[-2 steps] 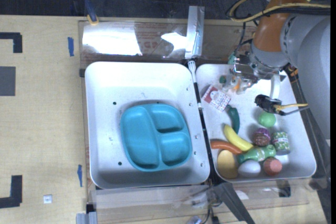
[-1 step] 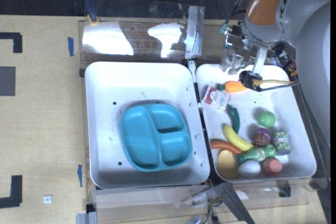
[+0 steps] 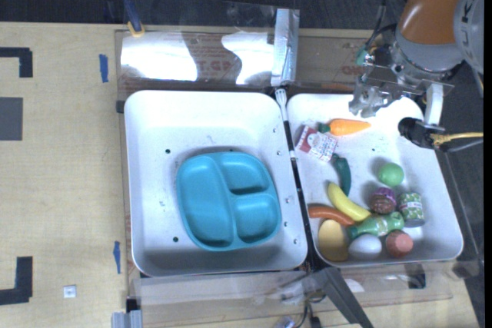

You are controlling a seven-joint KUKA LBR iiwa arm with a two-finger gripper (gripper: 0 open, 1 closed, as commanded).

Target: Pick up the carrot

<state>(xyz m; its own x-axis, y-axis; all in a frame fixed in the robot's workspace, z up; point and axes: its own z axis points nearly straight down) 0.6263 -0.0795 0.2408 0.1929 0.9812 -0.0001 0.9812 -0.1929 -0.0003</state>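
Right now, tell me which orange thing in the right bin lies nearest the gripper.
The carrot with the green top, just below the gripper at the bin's far end. The other orange piece lies lower, under the banana.

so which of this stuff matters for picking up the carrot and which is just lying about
Belongs to the job:
- carrot, far end of the right bin
- pincer, just above the carrot

Just lying about:
- blue divided tray in the left bin
- banana
- green pepper
- lime
- white egg
- red-and-white packet
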